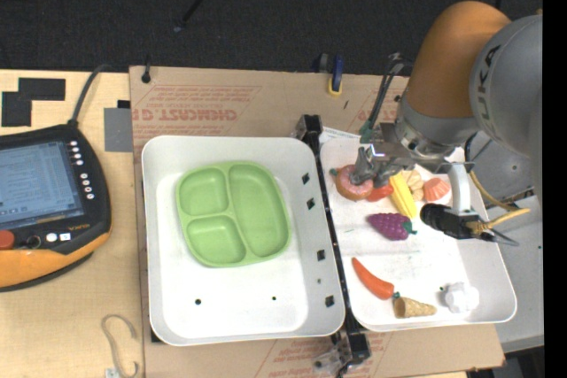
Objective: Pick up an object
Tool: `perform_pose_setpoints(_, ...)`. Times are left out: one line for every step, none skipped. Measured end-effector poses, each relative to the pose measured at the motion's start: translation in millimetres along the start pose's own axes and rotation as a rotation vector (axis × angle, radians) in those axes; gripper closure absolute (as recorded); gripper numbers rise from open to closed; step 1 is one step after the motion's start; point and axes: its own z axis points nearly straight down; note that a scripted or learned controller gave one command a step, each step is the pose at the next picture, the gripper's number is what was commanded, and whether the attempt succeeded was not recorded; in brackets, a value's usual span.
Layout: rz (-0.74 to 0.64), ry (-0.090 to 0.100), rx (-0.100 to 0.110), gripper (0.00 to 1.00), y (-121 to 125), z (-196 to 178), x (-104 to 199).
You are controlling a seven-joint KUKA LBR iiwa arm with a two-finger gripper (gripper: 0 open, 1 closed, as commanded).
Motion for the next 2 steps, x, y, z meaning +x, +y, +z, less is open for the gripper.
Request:
perform_pose_setpoints(-0.005, 0.0, -0.002, 1.0, 4.3, -3.6, 0.0)
perform_pose_setpoints(0.0, 0.0, -0.003, 1.0, 14.7, -3.3, 4.8)
